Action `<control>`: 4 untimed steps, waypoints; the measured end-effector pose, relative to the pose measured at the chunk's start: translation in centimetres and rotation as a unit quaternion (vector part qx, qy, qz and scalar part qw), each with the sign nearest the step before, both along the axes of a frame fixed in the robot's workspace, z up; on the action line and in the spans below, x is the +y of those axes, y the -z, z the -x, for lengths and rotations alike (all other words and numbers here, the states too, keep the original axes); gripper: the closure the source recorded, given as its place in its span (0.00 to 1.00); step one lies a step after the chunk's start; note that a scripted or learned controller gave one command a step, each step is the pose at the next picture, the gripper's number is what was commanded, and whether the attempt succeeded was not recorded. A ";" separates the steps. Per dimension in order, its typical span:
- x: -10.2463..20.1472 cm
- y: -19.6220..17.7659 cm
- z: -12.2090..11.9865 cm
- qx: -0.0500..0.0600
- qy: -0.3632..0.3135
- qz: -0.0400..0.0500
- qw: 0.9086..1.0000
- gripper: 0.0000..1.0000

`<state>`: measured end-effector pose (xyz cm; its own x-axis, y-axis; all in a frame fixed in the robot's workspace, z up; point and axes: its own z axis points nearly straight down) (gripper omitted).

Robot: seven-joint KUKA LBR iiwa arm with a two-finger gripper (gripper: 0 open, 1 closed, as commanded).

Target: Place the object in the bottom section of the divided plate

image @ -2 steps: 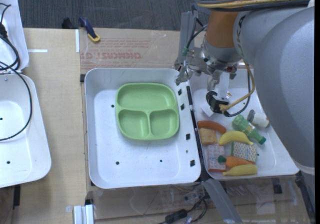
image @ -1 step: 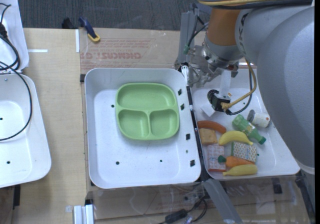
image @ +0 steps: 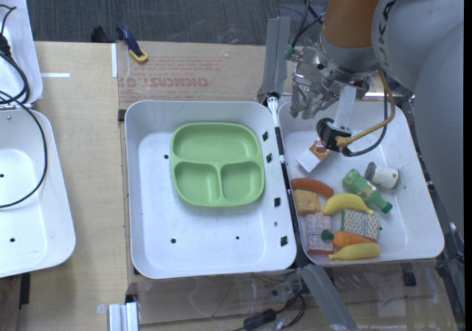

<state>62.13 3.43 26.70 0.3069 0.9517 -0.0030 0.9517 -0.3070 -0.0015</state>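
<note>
Green divided plate (image: 217, 164) sits in the left white bin (image: 147, 234) on the cardboard-topped bench (image: 81, 145); gripper (image: 310, 105) hovers over the right bin (image: 413, 245), claw state impossible to tell.

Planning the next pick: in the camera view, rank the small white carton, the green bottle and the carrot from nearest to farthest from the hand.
1. Small white carton, just below the hand.
2. Green bottle, mid-bin, lower right.
3. Carrot, near the bin's bottom edge.
</note>
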 end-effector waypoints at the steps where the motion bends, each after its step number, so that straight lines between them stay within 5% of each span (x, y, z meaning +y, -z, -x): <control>1: 4.7 1.3 4.7 0.001 -0.073 0.000 0.997 1.00; 2: 3.9 -5.4 2.6 0.000 -0.075 0.000 0.997 1.00; 3: 6.4 0.9 8.4 0.001 -0.250 -0.001 0.968 1.00; 4: 4.9 -4.7 8.3 0.000 -0.215 0.000 0.977 1.00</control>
<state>53.87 8.35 31.40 -0.1201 0.9928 -0.0023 0.9928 0.1201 -0.0017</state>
